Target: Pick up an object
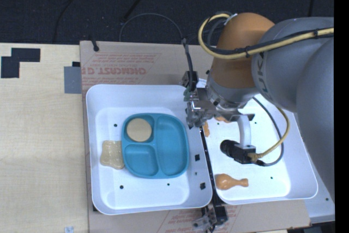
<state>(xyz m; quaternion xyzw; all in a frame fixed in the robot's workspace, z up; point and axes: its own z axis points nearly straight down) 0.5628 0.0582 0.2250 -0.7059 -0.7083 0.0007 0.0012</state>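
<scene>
My gripper (194, 113) hangs low over the ridge between the two bins, at the upper left corner of the right bin (297, 183). Just below it a small orange object (206, 129) lies against the divider, and another orange bit (221, 117) peeks out from under the wrist. A tan drumstick-shaped toy (230, 181) lies near the front of the right bin. In the left bin (103, 117) a blue divided tray (163, 163) carries a round tan disc (138, 129) in its upper left compartment. A pale beige bread-like piece (112, 154) rests beside the tray's left edge.
The grey arm with its orange band (245, 35) covers the upper half of the right bin. A black connector on a yellow cable (238, 151) hangs over the bin's middle. Cardboard (131, 65) lies under both bins, on the wooden bench (38, 133).
</scene>
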